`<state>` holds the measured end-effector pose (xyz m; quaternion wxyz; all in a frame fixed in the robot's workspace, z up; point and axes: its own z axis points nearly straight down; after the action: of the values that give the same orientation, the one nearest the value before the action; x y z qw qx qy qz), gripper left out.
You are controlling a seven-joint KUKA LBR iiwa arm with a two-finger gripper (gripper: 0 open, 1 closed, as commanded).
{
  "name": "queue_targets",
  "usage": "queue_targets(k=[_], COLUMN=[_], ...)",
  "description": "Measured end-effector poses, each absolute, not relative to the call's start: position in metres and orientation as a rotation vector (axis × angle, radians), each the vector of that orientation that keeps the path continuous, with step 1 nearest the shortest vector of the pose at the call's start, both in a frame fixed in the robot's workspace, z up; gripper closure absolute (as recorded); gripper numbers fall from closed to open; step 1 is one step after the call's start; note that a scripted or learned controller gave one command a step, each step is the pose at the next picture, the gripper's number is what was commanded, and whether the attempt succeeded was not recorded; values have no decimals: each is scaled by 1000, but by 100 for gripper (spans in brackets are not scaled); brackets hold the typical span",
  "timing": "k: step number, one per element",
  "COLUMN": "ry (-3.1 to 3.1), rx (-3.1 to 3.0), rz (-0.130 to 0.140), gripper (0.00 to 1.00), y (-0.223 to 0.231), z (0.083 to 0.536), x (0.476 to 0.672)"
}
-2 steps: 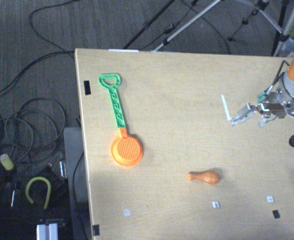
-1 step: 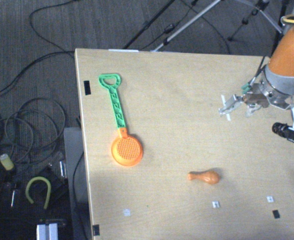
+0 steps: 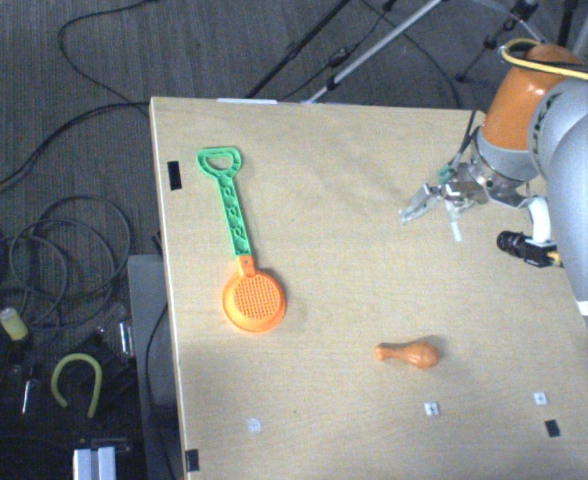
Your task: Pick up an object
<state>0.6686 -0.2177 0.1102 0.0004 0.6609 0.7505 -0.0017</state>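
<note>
The jaws (image 3: pixel 436 211) hang spread apart with nothing between them, above the right part of the tan surface (image 3: pixel 354 168). An orange-headed strainer with a green handle (image 3: pixel 242 253) lies well apart to the left, and a small orange gourd-shaped piece (image 3: pixel 410 353) lies nearer the front.

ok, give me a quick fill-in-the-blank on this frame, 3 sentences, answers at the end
1. The strainer has an orange head and a ____ handle.
2. The small orange drumstick-shaped toy lies nearer the ____ edge of the view than the strainer does.
3. The gripper hangs with its fingers spread and ____ between them.

Missing words: green; bottom; nothing
</note>
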Motion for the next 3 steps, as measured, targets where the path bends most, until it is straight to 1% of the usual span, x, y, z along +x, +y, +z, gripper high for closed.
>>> queue_targets(k=[1,2,3], ry=[2624,2633,2634], rx=[1727,1712,1711], rz=[-3,-1,0], gripper=[0,0,100], y=[-203,-140,-139], z=[84,84,93], x=[669,669,669])
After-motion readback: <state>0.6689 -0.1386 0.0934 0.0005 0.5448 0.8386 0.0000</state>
